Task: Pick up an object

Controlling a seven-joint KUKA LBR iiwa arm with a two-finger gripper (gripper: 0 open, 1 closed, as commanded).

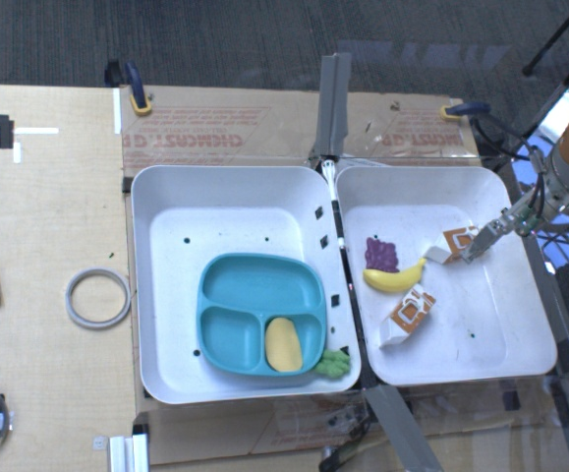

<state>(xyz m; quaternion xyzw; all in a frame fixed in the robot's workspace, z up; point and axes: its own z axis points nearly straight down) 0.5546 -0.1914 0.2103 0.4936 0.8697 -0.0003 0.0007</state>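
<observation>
Cartons, orange and white, are the likeliest targets: one carton lies at the right of the frame in the right bin, and the gripper sits right at its right edge, touching or nearly so. Whether the fingers are open or closed I cannot tell; they show as a thin grey tip, and nothing is clearly between them. The arm slants down from the frame's right edge, which suits a reach at the nearest piece.

A second carton lies lower, toward the bin's centre, apart from the first. A yellow banana lies between them to the left, its upper end close to the first carton, and a purple bunch of grapes sits just above it.

In the left bin, a teal divided plate holds a yellow piece in its lower compartment; a green item rests just outside the plate's lower right corner.

My judgement: the pick is not yet made, and the carton's closeness to the banana could spoil a grasp.
</observation>
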